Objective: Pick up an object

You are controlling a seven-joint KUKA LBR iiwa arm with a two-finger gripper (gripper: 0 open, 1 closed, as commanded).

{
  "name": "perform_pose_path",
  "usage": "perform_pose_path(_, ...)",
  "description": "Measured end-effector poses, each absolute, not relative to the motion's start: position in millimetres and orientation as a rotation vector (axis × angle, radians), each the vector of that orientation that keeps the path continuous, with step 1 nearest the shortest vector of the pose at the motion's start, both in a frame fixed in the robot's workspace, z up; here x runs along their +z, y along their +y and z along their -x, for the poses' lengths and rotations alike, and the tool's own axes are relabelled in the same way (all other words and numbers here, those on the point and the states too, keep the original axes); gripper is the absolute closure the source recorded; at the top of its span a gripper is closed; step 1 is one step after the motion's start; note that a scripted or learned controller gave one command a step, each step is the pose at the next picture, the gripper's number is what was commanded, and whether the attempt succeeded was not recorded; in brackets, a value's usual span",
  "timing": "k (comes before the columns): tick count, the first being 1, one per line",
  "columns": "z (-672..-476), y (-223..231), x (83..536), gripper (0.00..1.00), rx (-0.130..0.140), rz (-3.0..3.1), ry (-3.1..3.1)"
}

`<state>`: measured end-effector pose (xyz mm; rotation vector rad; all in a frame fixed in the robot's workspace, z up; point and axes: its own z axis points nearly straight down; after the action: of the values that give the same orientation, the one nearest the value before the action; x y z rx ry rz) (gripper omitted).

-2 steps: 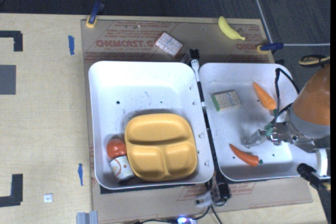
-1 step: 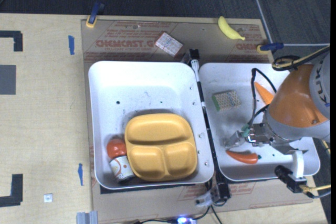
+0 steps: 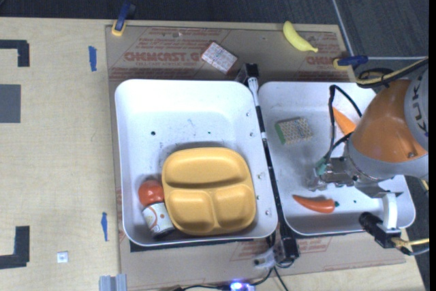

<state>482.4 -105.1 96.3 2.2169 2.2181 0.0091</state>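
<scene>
My gripper [image 3: 323,178] is low inside the right bin [image 3: 300,95], near its front. Just below it in the view lies a red-orange chili pepper [image 3: 315,202] on the bin floor; whether the two touch I cannot tell. A green mesh pad [image 3: 293,129] rests further back in the same bin. An orange piece [image 3: 343,121] pokes out from behind the arm. In the left bin [image 3: 184,102] there is a yellow compartment tray [image 3: 206,188], with a red-and-white small container [image 3: 154,206] at its left side.
Behind the bins, a yellow banana [image 3: 299,37] and a small patterned packet [image 3: 219,56] lie on the cardboard. Blue clamps [image 3: 122,16] hold the board's corners. Cables run along the divider between the bins. The arm's orange band [image 3: 388,126] covers the right bin's right side.
</scene>
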Motion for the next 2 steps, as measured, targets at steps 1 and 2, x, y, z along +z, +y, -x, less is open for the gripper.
perform_pose_path(1,-482.3,-105.1,96.2,0.0,0.009,-2.217,2.218)
perform_pose_path(2,-480.6,-92.9,86.1,0.0,0.004,-2.22,2.22)
